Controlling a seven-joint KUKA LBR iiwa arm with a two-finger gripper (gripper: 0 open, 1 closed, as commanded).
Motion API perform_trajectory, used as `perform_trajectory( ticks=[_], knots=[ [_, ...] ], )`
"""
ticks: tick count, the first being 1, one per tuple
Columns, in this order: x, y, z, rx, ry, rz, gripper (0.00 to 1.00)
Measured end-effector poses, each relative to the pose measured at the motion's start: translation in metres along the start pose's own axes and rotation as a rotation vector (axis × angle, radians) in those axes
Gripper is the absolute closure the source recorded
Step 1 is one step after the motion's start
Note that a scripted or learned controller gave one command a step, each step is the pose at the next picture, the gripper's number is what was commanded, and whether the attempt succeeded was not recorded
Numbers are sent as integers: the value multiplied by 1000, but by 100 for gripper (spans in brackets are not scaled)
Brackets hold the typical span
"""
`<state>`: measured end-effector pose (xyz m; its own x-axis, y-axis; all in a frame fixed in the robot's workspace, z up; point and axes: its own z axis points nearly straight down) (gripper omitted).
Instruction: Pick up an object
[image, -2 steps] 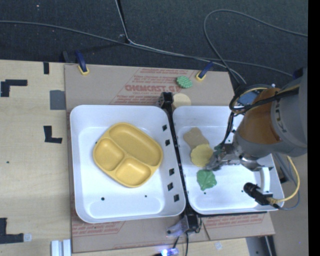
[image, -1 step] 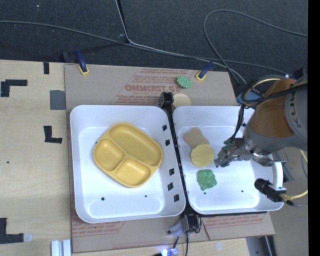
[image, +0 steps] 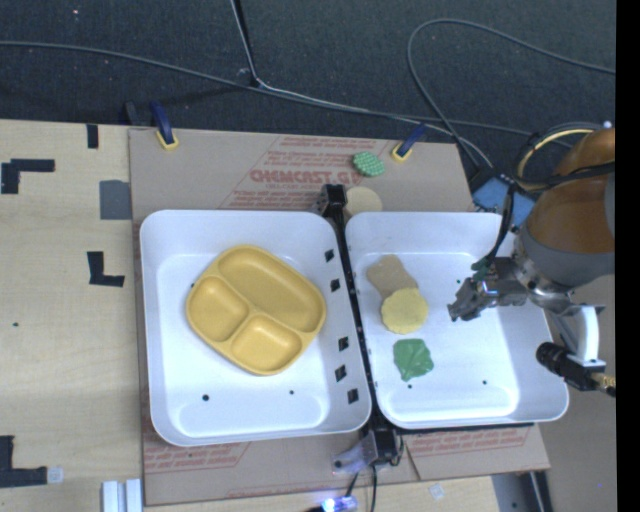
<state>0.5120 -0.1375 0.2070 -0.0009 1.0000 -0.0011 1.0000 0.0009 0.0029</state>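
My gripper (image: 462, 308) held nothing yet; open or shut, I couldn't tell. The cookie (image: 404, 311) sat at its nine o'clock.

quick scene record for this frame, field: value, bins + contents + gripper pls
left bin: yellow divided tray, three compartments, lying at a slant
right bin: tan piece, yellow round piece, green piece, lined up near the bin's left side
tan/yellow contact: yellow overlaps the tan piece's lower end
green piece: apart from the other two
gripper: over right bin, right of the yellow piece, holding nothing visible
outside bins: small green item on cardboard behind the bins
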Motion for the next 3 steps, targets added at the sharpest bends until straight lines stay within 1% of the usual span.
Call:
perform_trajectory(
  ticks=[1, 2, 3],
  knots=[
    [-8, 4, -60, -2, -1, 0, 100],
    [-8, 4, -92, 1, 0, 0, 100],
    [41, 17, -71, 5, 1, -3, 100]
  ],
)
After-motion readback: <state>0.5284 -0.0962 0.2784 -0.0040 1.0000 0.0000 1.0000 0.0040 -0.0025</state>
